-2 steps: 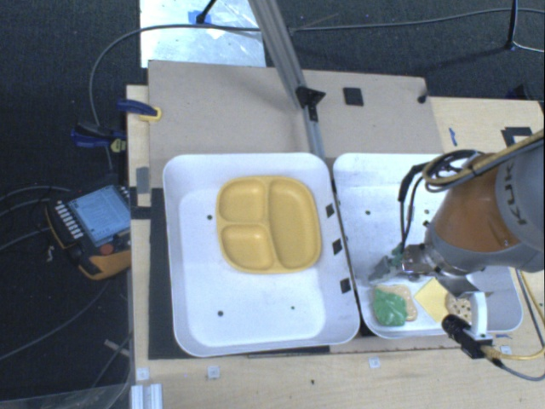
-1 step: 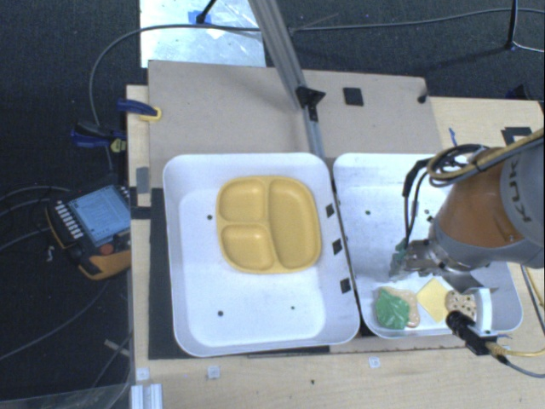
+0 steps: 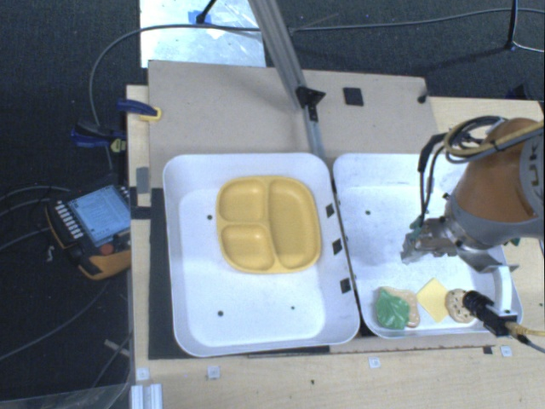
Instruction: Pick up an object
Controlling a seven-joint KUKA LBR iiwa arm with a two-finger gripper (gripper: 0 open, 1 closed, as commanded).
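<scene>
Along the front edge of the right bin (image 3: 375, 186) lie three small items: a green leafy piece (image 3: 392, 309), a yellow wedge (image 3: 433, 299) and a brown speckled cookie (image 3: 460, 305). The gripper (image 3: 423, 245) hangs over the right bin's middle-right part, above and slightly behind these items, on the grey arm with its orange band (image 3: 494, 186). I see nothing held by it.
The left bin (image 3: 196, 313) holds a yellow divided plate (image 3: 268, 224) near its back. A metal pole (image 3: 281, 41) slants across the bench behind the bins. Cables, clamps and a handheld device (image 3: 94, 220) lie off the bench to the left.
</scene>
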